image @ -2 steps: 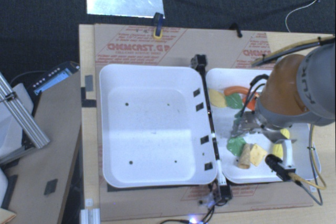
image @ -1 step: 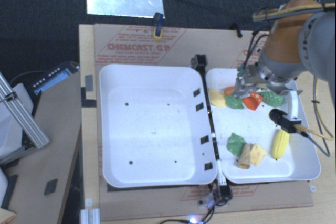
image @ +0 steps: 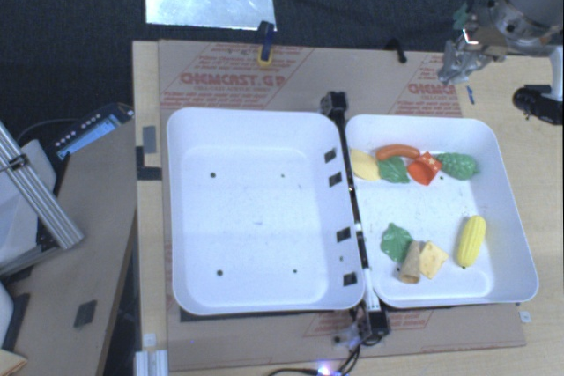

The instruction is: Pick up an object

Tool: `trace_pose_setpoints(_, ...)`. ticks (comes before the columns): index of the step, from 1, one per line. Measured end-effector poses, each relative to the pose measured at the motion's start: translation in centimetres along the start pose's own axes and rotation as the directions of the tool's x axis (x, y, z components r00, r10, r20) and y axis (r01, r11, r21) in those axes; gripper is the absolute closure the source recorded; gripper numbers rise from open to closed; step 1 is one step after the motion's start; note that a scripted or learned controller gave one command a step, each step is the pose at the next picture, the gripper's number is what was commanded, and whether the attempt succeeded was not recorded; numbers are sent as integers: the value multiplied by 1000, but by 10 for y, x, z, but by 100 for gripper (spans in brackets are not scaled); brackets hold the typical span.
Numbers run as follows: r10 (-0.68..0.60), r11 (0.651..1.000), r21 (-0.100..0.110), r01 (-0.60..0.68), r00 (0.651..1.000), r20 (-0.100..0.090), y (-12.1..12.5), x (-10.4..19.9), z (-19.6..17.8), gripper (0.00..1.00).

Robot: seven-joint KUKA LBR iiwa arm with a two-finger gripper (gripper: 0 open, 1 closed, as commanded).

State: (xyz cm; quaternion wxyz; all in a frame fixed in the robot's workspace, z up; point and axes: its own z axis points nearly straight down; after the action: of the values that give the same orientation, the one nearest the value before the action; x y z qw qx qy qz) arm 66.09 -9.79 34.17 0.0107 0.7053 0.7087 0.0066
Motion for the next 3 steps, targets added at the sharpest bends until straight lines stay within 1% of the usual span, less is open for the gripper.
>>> trace_pose_setpoints(1, 4, 999, 41, -4, 1000, -10, -91, 27, 129, 100)
trace_pose_setpoints(2, -2, 1000, 4, 2, 1000, -1, -6, 10, -6, 100)
trace_pose_setpoints(3, 5, 1000, 27, -5, 1000, -6, -74, 10, 19, 100)
